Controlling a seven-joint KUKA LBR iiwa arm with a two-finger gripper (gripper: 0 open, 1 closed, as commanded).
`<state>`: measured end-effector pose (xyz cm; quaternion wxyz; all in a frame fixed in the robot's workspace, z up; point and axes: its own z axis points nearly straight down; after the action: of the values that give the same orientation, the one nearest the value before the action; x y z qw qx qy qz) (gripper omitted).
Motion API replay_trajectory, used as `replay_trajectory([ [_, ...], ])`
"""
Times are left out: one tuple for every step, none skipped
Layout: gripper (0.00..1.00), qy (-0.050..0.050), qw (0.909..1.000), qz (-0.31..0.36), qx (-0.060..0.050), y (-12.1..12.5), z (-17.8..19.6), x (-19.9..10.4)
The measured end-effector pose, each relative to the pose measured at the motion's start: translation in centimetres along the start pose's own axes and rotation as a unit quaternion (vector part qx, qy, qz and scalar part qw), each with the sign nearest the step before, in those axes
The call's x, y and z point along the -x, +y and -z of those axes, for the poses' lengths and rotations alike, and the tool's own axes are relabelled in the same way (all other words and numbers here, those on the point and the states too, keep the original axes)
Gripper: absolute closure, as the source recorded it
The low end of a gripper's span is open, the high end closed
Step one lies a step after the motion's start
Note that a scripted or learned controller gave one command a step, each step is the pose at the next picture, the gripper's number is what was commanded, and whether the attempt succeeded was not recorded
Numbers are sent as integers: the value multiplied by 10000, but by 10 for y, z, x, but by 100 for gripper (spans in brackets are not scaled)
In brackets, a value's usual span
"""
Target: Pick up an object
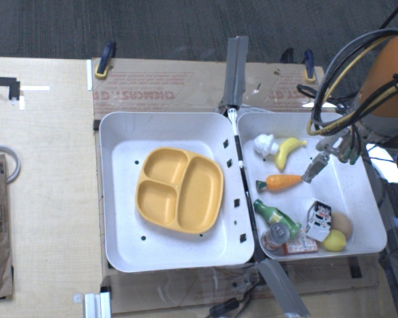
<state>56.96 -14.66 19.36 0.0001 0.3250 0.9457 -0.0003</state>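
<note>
A green bottle (274,215) is seen near the front of the right bin (375,238), beside a lemon (335,241). The gripper (314,170) is poised just beside the carrot's (283,182) orange tip; whether it is clenched cannot be told. The carrot lies roughly left-right, leafy end pointing left.

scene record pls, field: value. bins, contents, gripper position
left bin: holds a yellow divided plate, three compartments
right bin: white object, banana, carrot, green bottle, can, small carton, lemon, tan round item
clutter: most items packed at the near end of the right bin
gripper: over the right bin, just right of the carrot
held: nothing seen between the fingers
arm: enters from the right of the view
</note>
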Motion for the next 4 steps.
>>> replay_trajectory([
  [0, -77, 9966, 816, 29, 47, -85, 22],
  [0, -110, 9964, -835, 51, 42, -92, 3],
  [0, -6, 9598, -2807, -10, 65, -66, 46],
  [0, 9, 9564, -2921, -16, 29, -105, -3],
])
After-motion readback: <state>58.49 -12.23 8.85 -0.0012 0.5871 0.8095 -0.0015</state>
